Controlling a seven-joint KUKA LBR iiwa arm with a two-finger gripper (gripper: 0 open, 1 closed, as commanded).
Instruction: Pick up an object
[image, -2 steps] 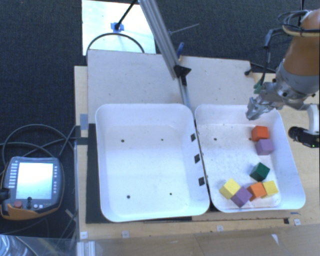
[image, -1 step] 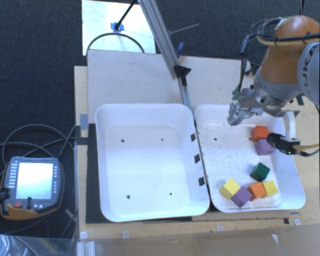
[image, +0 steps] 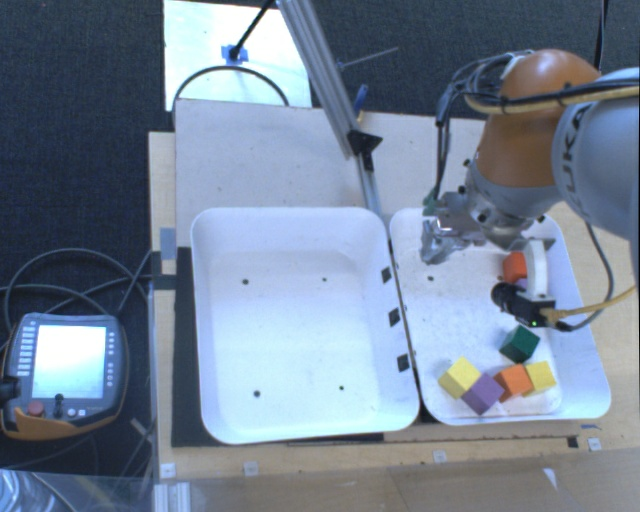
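gripper (image: 437, 245): over the far-left part of the right bin (image: 440, 320), pointing down. Can't tell whether it is open or closed at this angle, metal parts blur together.
arm (image: 540, 110): reaches in from the right, orange band above the wrist.
target pool: five small coloured blocks in the near-right corner of the right bin, all resting on the bin floor.
yellow block (image: 461, 377): leftmost of the cluster, touching or just beside the purple block (image: 483, 393).
orange block (image: 515, 380): between the purple block and the small yellow block (image: 541, 376), packed tight.
green block (image: 520, 343): just behind the cluster, a little apart from the rest, sits rotated.
gripper vs blocks: well apart; the cluster is nearer the camera and to the right of it.
orange thing (image: 514, 267): partly hidden by the wrist hardware, can't tell what it is.
left bin (image: 290, 320): only a few dark specks on its floor.
handling guess: blocks look like rigid wood or foam cubes, so light, stiff and not fragile; painted faces may be slightly slick.
where to grip: two opposite flat faces, jaws square to them, coming straight down.
easiest pick, my call: green block, most free space around it; yaw must match its rotation.
second choice: yellow block, its left and near faces look open.
risk: the packed row leaves little room to get in beside the purple or orange blocks; a light cube can skid or tip if clipped on a corner.
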